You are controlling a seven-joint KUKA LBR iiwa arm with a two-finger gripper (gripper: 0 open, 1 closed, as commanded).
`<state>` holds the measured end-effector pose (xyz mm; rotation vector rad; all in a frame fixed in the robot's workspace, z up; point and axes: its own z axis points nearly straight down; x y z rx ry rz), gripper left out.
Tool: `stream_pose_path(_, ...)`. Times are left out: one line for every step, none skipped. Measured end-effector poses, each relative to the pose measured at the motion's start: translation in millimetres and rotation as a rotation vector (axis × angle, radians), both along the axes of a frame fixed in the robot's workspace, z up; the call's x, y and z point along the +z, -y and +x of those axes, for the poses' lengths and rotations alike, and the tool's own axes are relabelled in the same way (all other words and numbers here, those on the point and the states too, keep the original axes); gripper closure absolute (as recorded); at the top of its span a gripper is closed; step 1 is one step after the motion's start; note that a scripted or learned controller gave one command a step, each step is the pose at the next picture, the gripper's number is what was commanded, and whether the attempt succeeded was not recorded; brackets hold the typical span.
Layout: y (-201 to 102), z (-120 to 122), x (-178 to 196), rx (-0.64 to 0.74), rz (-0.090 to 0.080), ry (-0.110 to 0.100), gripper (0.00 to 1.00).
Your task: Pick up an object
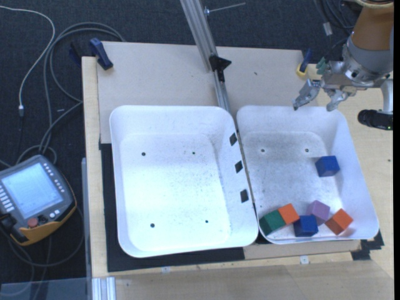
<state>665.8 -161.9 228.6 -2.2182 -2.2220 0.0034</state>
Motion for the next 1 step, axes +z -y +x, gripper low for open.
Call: stream_pose_path(35.9, -32.9, -96.7, -0.005, 0.002, -0.008, 0.00)
